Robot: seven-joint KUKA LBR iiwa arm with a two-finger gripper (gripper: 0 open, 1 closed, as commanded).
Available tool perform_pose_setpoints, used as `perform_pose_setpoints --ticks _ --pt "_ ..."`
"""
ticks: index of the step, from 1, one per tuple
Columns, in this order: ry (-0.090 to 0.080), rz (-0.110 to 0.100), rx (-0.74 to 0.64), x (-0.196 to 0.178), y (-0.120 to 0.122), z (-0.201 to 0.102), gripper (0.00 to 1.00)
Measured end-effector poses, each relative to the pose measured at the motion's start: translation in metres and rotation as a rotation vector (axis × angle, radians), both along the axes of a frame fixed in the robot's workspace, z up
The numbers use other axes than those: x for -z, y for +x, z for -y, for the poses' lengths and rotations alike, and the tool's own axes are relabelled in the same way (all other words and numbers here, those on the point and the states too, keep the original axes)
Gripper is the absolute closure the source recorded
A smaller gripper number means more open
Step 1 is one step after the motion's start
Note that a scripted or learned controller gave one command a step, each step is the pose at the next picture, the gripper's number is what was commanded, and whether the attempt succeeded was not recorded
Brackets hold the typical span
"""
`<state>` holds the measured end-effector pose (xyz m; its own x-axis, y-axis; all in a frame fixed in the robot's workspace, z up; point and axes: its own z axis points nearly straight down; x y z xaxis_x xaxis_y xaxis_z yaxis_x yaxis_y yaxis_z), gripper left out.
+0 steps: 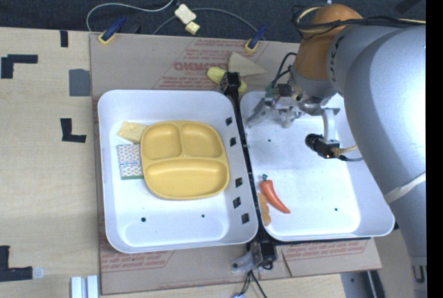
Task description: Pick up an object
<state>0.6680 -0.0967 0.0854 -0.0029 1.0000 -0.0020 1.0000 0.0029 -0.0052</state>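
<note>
Lying at seven o'clock in the right bin [346, 217]: carrot [275, 196], probably light, rigid; grasp mid-body. Gripper [277, 108] finger state: cannot tell.

Landmark: divider [239, 151] between two bins.

Yellow divided tray [185, 159]: three compartments, rounded corners, lying flat, upright, just left of divider, mid-bin.

Pale yellow flat piece [129, 130]: wedge-like, tucked at tray's upper-left corner, touching or slightly under it (cannot tell which), well left of divider.

Small patterned packet [129, 160]: white with blue-red print, green bottom edge, flat, against tray's left side.

Orange carrot-like toy [275, 196]: green stub at top, tapered end pointing lower right, lying just right of divider, toward its near end.
</note>
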Motion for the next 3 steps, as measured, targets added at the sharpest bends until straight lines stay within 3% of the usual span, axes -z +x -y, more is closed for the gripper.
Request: perform_pose_setpoints --ticks 1,2,3 --pt "-0.003 0.012 0.006 -0.077 0.001 0.061 0.00" --pt "0.005 -0.006 0.000 -0.020 -0.057 -0.001 0.00" --pt "0.001 0.007 0.000 -0.001 0.002 0.021 0.00"
